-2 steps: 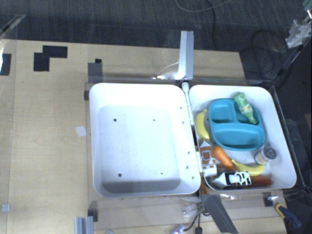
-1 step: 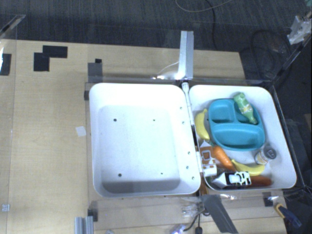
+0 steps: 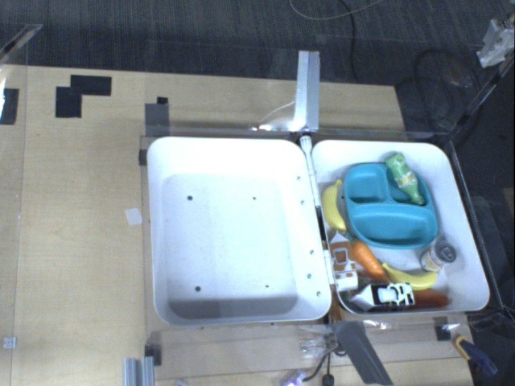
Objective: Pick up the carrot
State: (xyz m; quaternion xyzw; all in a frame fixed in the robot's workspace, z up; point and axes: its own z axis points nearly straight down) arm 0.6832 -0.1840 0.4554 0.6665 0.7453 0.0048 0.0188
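We find the carrot low in the right bin, in the lower right of the frame, its long axis running from upper left down to lower right. It lies just below the blue divided plate, beside a banana and above a black-and-white item. We cannot tell the gripper's state or where it hangs, so we judge only that any approach comes from the frame's right, across the carrot's axis.
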